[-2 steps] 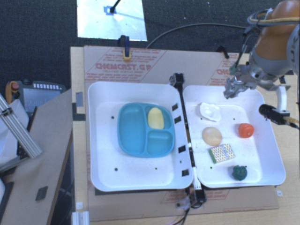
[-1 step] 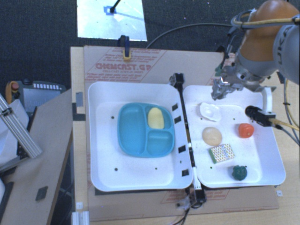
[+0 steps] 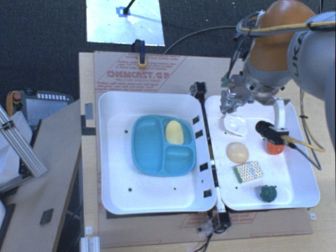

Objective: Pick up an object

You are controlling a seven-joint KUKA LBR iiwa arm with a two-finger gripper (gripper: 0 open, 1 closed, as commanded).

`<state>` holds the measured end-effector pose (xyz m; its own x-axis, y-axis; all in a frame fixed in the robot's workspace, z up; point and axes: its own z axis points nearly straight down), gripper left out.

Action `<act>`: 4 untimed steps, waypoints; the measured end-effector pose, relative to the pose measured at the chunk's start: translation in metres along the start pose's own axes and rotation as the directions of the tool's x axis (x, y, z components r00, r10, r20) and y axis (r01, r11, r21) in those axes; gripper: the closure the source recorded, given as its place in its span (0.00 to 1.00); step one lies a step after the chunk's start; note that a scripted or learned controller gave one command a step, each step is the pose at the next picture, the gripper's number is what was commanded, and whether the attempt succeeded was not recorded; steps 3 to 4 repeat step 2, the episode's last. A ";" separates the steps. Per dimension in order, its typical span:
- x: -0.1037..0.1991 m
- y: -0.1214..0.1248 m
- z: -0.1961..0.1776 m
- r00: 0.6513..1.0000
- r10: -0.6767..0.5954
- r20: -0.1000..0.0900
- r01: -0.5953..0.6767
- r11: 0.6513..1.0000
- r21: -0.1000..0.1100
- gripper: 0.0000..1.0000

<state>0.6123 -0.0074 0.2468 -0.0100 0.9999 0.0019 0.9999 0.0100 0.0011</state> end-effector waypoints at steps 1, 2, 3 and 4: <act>0.055 -0.010 0.001 1.000 0.000 0.000 0.000 1.000 0.001 1.00; 0.106 -0.007 -0.003 1.000 0.001 0.000 -0.001 1.000 -0.001 1.00; 0.106 -0.007 -0.003 1.000 0.001 0.000 -0.001 1.000 -0.001 1.00; 0.106 -0.007 -0.003 1.000 0.001 0.000 -0.001 1.000 -0.001 1.00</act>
